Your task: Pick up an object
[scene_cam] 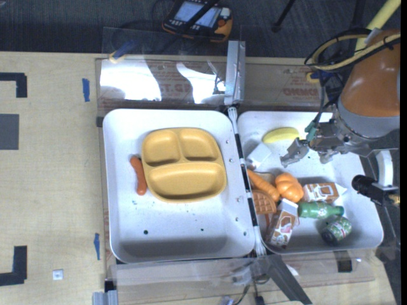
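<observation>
We see the pincer point(306, 146) hanging over the right bin point(369, 170), its fingers spread apart with nothing between them, poised low near the bin's upper part, which we judge is the approach to a grab. Just beside it, up and to the left, lies a yellow banana point(281, 135), apart from the heap and so the easiest target by our reckoning. Below the pincer the rest crowds the bin's lower half: an orange carrot point(261, 182) against the left wall, a small orange pumpkin-like piece point(288, 186) touching it, a waffle point(264, 203) underneath, a carton point(283, 225), a brown packet point(320, 190), a green bottle point(321, 210) and a round green item point(335, 229), all packed tight, which could make a clean grip awkward. Moving out to the left bin point(121, 189), we find a yellow divided plate point(183, 164) in its middle with an orange sausage point(138, 174) touching its left edge. Both bins sit side by side on the counter point(51, 170)
</observation>
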Controlling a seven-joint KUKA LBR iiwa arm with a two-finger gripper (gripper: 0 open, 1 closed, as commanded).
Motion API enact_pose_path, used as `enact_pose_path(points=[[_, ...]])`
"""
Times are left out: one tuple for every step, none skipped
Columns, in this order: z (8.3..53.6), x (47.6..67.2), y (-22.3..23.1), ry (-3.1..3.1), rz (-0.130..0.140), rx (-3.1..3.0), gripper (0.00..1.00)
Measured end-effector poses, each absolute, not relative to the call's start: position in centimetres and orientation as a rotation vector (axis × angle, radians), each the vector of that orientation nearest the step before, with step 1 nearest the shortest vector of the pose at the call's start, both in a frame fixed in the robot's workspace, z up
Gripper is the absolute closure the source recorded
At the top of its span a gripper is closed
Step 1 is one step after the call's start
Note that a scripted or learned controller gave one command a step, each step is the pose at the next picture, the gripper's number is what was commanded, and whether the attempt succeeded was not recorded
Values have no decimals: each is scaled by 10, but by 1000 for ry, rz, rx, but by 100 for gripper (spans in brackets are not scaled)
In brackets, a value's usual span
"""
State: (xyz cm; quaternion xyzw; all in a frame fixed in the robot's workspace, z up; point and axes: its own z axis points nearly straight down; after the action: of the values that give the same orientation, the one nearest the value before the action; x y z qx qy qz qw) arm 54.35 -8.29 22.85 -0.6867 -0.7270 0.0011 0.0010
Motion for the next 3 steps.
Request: enact_pose_path(points=[[108, 517, -120, -2353, 0, -2081, 0], [115, 518, -121, -2352, 2, -2083, 100], [263, 507, -83, -2448, 4, -1966, 100]])
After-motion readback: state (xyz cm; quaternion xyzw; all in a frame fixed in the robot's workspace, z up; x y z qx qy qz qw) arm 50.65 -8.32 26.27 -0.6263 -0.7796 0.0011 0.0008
